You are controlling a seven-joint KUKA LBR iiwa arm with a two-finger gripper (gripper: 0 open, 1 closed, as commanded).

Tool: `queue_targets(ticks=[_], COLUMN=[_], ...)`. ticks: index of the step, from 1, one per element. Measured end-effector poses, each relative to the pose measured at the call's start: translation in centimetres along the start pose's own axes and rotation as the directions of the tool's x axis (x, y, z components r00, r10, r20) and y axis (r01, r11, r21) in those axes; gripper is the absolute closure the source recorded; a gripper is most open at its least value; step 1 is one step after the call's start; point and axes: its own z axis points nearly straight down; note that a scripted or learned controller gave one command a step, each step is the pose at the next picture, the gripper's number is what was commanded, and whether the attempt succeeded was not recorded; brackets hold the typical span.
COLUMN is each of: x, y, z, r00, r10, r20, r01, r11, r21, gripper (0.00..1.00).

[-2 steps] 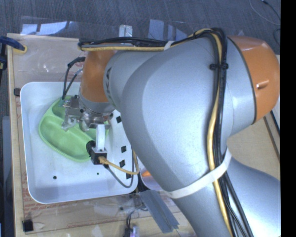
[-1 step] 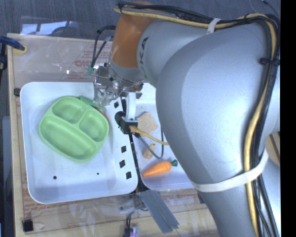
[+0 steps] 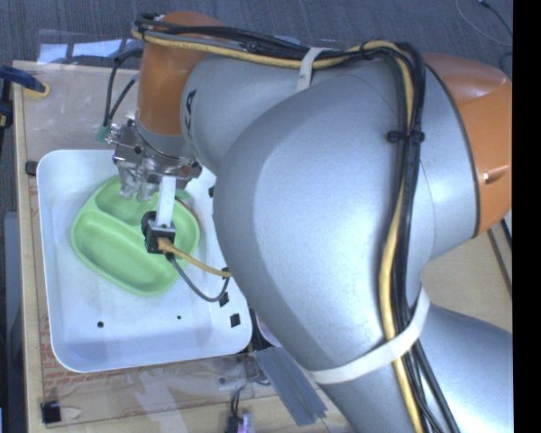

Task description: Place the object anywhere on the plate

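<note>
A light green plate [image 3: 117,242] with raised dividers lies in the left white bin [image 3: 63,332]. The gripper [image 3: 137,186] hangs over the plate's far edge, below the orange band of the wrist. Its fingertips point down at the plate's rim and blend into the green behind them. I see no separate object between them. A small black block with a yellow cable [image 3: 160,235] hangs from the wrist over the plate's right half.
The grey arm [image 3: 343,197] covers the right bin and most of the view's right side. Blue clamps [image 3: 22,81] sit on the bench's left edge. The bin's white floor shows below and left of the plate.
</note>
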Motion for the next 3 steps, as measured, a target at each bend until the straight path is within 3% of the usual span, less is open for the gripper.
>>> queue_targets(ticks=[1,2,3], x=[-1.2,-10.5,-3.5], y=[-7.7,-7.2,-4.9], z=[7.4,-2.8,3.1], r00=[0.981,1.000,1.000], r10=[0.195,0.018,0.011], r20=[0.000,-0.004,-0.002], r01=[-0.195,-0.018,-0.011], r11=[0.981,1.000,1.000], r21=[0.001,-0.007,-0.004], gripper=[1.00,1.00,1.00])
